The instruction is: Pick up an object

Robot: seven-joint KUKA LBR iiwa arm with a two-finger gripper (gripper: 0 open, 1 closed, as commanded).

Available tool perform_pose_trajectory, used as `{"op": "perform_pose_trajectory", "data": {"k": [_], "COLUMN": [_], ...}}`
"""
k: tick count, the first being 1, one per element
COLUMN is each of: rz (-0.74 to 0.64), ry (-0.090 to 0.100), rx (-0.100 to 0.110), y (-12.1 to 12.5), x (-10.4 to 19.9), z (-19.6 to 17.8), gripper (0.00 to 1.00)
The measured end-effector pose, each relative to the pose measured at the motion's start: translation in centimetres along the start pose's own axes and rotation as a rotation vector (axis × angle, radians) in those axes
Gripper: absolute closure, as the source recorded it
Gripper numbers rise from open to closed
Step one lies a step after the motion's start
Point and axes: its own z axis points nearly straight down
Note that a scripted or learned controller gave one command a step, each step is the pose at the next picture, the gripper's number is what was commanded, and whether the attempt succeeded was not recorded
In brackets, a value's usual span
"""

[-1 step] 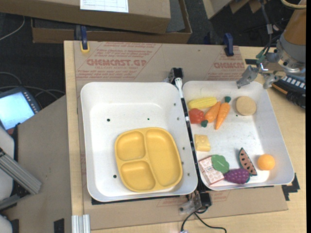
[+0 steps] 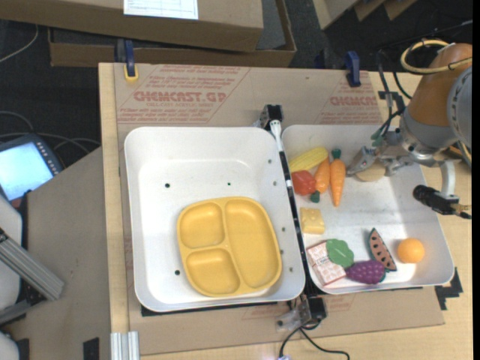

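Observation:
My gripper is low over the back of the right bin, reaching in from the right. Directly under its tip lies a small tan object; I cannot tell whether it is gripped. Just left of it lie an orange carrot, a second smaller carrot, a yellow corn cob and a red pepper. Nearer the front are a cheese wedge, a green leaf on a small card, purple grapes, a watermelon slice and an orange.
The left bin holds a yellow three-part plate. A black clamp sits where the two bins meet at the back. The arm's grey wrist and orange band overhang the right bin's far right corner.

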Motion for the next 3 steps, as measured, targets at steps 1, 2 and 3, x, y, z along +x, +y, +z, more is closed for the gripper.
{"op": "perform_pose_trajectory", "data": {"k": [1, 2, 3], "rz": [-0.002, -0.003, -0.01], "ry": [-0.004, -0.009, -0.001], "rx": [-0.014, -0.023, -0.02], "y": [0.4, -0.2, -1.1], "x": [0.0, 6.1, 14.2], "z": [-1.9, -1.5, -11.5], "gripper": [1.0, 1.0, 1.0]}}
